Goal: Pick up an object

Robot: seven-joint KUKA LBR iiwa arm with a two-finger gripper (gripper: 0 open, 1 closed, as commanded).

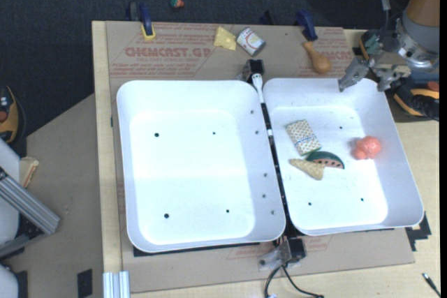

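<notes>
The gripper (pixel 364 73) hangs with fingers spread, pinching nothing; it should descend squarely over the pink ball (pixel 367 147) below them before squeezing.

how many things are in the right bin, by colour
In the right bin:
pink: 1, the ball
patterned white: 1, the small packet
green and red: 1, the watermelon slice
tan: 1, the wedge
Total: 4
</notes>
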